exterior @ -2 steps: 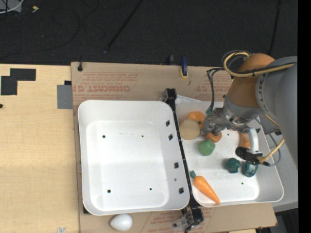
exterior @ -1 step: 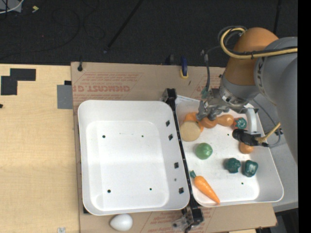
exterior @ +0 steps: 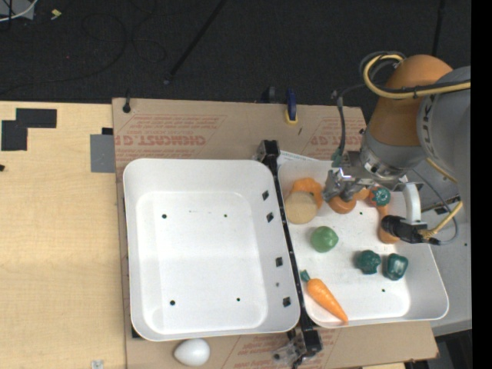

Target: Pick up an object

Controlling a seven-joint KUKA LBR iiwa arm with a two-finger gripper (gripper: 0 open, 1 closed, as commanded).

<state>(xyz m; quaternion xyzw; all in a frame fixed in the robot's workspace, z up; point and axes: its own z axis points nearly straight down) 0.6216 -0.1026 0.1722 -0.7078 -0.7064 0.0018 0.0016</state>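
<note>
Camera view: I have the tool low at the far edge of the right bin, closing in on a pick.
It sits right over a small orange piece, beside a beige round; I can't tell whether it is spread or pinching. I judge the grasp unconfirmed: next I need a straight lift and a check. The green ball and carrot lie apart.

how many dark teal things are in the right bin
2, side by side toward the bin's near right part: one teal piece on the left, the other teal piece just right of it. The arm may hide more.
</note>
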